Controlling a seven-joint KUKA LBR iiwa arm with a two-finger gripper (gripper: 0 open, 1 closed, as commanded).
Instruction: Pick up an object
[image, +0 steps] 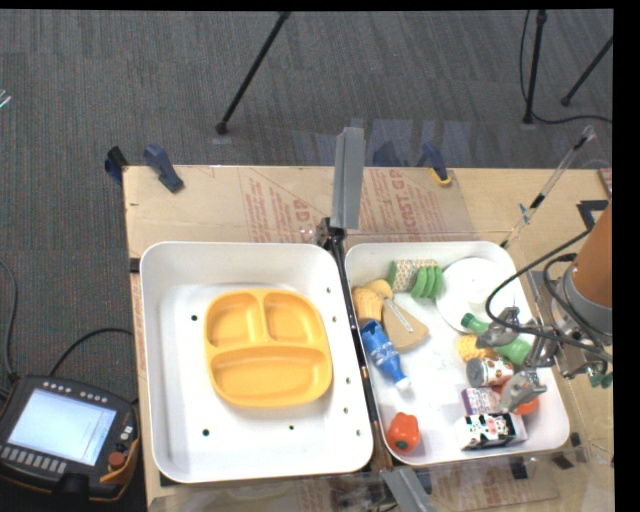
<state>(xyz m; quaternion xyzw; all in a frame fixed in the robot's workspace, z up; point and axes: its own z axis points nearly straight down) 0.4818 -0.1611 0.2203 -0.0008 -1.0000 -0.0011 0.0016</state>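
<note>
Hovering low over the right bin (440, 250), the gripper (520, 385) is sitting just above a small can (488, 372); whether it is gripping anything, I cannot tell.

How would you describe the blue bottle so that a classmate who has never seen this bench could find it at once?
Look at the right-hand white bin, the one crowded with small items. Near its left wall, beside the divider, lies the blue bottle, pointing its white cap toward the bin's front. It is the only blue item there, between tan pieces behind it and a red-orange pepper in front.
</note>
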